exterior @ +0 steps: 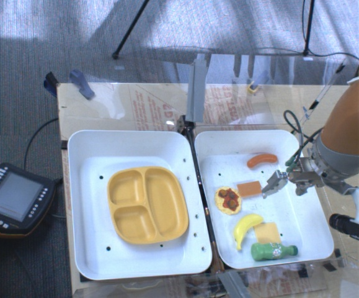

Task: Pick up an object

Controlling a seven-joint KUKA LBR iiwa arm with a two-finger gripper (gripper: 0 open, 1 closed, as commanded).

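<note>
Pick not done yet: nothing was lifted.
Right bin [303,231], near to far: green bottle [273,251], cheese slice [267,233], banana [245,228], mini pizza [228,200], ham slice [249,189], sausage [262,160]. Gripper [271,187] hung just beside the ham slice, fingers parted, empty.

Your grey arm with the orange band [345,121] is reaching in from the right edge, its wrist bending down and leftward. Your two-finger gripper [273,185] is hanging low at the end of it, pointing left, with its fingers [270,188] parting slightly and gripping nothing.
</note>
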